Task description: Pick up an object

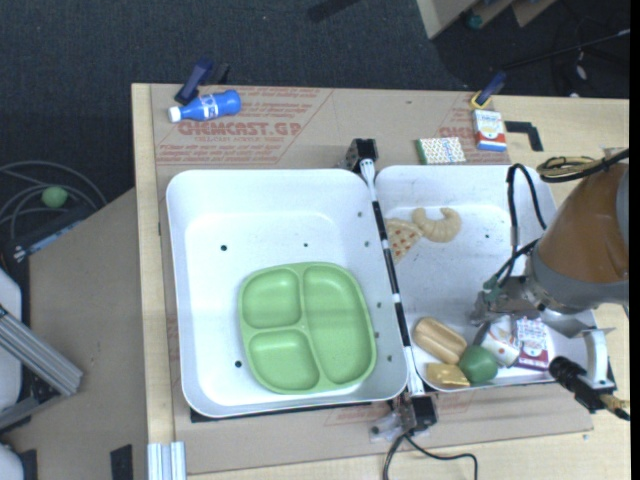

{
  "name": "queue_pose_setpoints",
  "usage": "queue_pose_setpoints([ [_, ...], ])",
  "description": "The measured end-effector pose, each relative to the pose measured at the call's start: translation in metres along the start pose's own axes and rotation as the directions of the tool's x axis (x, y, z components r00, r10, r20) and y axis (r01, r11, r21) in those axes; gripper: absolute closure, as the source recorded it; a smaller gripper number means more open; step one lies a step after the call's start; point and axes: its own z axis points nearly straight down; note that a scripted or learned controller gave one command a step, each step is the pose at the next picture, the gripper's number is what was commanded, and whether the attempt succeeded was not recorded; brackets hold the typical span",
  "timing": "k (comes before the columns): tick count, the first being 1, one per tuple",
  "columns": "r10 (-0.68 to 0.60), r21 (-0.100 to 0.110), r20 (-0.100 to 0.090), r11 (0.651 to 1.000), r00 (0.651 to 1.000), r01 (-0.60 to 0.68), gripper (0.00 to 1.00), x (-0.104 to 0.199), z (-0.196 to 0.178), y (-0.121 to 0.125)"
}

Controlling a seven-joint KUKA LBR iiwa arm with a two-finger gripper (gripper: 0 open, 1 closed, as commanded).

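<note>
Objects for picking sit in the right bin (455, 183); the left bin (200, 228) holds a green divided tray (305, 326). At the near right corner, the end effector (503, 303) hangs above a printed packet (532, 343), just right of a tan bread roll (440, 338) whose long axis slants toward a green ball (478, 365). Whether it grips anything, I cannot tell. A croissant (438, 223) lies well apart, farther back.

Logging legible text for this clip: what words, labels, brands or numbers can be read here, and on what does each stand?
"GIGMCAST.G.P", roughly; red print on the cardboard sheet under the bins; the letters are blurred, so the reading is unsure.
Smaller red lines below it: too blurred to read.
Blue-and-white tube: no readable label.
Small cards and beyond the right bin: print too small.
Packet by the end effector: unreadable.
</note>
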Motion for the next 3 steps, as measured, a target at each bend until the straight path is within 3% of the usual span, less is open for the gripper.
queue_pose_setpoints([
  [1, -0.003, 0.001, 0.0, 1.0, 1.0, 0.003, 1.0, 0.0, -0.08, 0.051],
  [2, -0.003, 0.003, -0.001, 1.0, 1.0, 0.003, 0.0, 0.0, -0.08, 0.05],
  [3, -0.003, 0.006, -0.002, 1.0, 1.0, 0.003, 0.0, -0.013, 0.012, 0.138],
])
